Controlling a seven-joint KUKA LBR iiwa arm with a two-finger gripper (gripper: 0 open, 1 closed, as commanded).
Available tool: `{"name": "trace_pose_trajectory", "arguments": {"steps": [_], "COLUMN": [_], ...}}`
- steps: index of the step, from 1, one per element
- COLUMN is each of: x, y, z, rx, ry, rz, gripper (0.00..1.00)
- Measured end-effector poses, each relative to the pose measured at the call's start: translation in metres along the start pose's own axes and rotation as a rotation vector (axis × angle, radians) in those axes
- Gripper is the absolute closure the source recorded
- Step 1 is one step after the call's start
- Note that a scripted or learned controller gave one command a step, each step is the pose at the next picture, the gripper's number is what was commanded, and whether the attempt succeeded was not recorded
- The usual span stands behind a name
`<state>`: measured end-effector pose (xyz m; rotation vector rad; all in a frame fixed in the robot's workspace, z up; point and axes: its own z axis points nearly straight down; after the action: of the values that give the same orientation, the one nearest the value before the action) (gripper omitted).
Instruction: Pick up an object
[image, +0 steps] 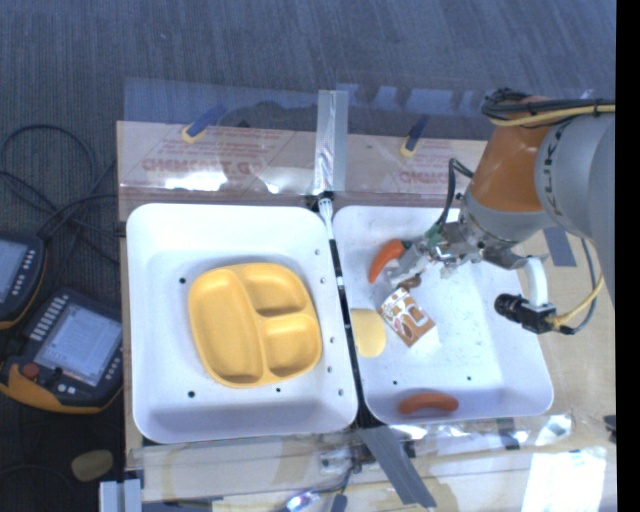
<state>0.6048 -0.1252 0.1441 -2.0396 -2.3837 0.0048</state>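
The gripper (408, 268) reaches into the right bin (505, 375) from the right, at the end of the grey arm (580, 185) with its orange band (510, 165); its metal parts and cables are too small and tangled to make out, so I cannot tell how it is set. Its tip sits just above a small packet (408, 318), touching or nearly touching the packet's upper edge. The packet is flat, roughly rectangular and tilted, white with a brown pattern; any print on it is too small to read. Just up and left of the tip lies an orange carrot-shaped piece (384, 260), smooth and tapering, with what looks like a green end tucked by the gripper. At the left wall of the same bin, beside the packet, is a round pale yellow thing (367, 333), smooth and matte. Near the bin's front edge lies a stubby orange-red sausage shape (429, 404). The bin itself is shallow white plastic with rounded corners and small dark specks on its floor. The left bin (165, 240), of the same make, holds a yellow tray (255, 322) of smooth plastic, with rounded corners and three compartments. Behind the bins, clear plastic covers a board with faint red lettering (205, 160), not legible. On the carpet at far left lies a handheld controller (62, 350) with a screen and black cables.
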Motion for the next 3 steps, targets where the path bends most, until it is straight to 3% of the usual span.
{"name": "trace_pose_trajectory", "arguments": {"steps": [1,2,3], "x": [0.012,0.018,0.017], "y": [0.051,0.001,0.005], "z": [0.061,0.055,0.042], "rx": [0.042,-0.016,-0.025], "ry": [0.007,-0.008,-0.009], "rz": [0.035,-0.18,-0.179], "gripper": [0.0,0.0,1.0]}}
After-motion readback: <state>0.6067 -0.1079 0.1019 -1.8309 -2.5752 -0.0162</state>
